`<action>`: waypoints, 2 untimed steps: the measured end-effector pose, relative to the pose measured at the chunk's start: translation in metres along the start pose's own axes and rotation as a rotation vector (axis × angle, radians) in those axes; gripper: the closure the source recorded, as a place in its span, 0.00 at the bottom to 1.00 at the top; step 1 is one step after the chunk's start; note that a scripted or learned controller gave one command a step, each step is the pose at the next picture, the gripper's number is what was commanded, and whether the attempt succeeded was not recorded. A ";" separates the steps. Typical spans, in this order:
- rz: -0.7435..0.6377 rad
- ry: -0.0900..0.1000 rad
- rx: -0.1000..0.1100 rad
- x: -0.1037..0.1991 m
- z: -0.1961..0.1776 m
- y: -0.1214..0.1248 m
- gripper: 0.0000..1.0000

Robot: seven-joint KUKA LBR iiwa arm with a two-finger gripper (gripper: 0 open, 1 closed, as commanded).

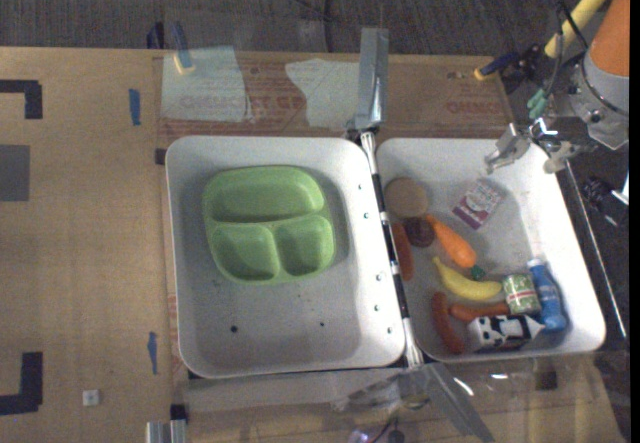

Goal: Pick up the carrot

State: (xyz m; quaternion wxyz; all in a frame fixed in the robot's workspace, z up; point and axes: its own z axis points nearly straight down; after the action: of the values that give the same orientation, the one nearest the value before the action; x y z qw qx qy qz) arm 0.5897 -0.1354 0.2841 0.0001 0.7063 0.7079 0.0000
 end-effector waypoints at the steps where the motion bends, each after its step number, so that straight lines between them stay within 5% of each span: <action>1: -0.020 0.001 0.000 -0.012 0.133 -0.070 0.00; 2: -0.095 -0.001 -0.006 0.043 0.197 -0.078 0.00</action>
State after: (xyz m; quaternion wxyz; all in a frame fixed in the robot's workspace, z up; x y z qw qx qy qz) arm 0.5118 -0.0927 0.0868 0.0026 0.6718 0.7408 0.0017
